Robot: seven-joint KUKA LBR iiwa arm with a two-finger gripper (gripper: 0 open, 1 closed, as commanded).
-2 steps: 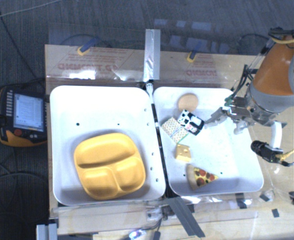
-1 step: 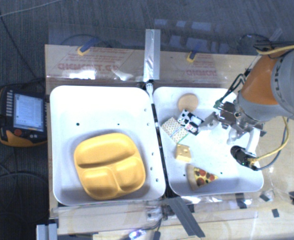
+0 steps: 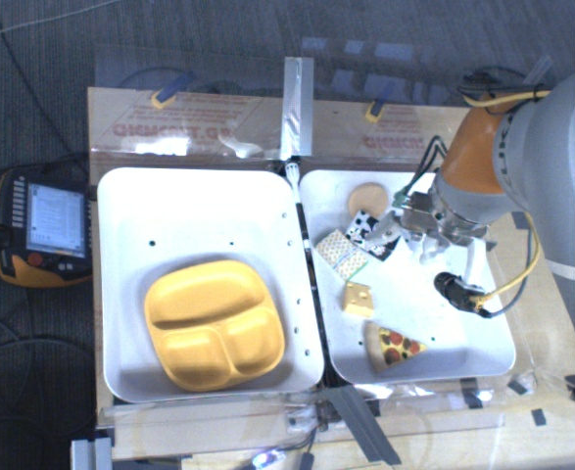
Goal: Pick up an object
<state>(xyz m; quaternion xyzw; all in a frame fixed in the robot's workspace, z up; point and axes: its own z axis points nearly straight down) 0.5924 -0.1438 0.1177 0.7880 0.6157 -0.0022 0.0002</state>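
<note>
The right bin (image 3: 483, 355) holds several small toy foods. A round tan cookie (image 3: 368, 198) lies at its back, and in front of that a black-and-white spotted piece (image 3: 361, 227). A patterned pale box (image 3: 340, 253) sits by the bin's left wall. Nearer the front are a yellow cheese wedge (image 3: 359, 300) and a pizza slice (image 3: 394, 347). My gripper (image 3: 392, 233) hangs low over the bin, just right of the spotted piece and the cookie, with the grey arm and its orange band behind it. No object shows clearly in its grasp.
A yellow divided plate (image 3: 215, 323) fills much of the left bin (image 3: 150, 199). A black cable end (image 3: 455, 290) dangles over the right bin's middle. A handheld pendant (image 3: 42, 225) lies left of the bench.
</note>
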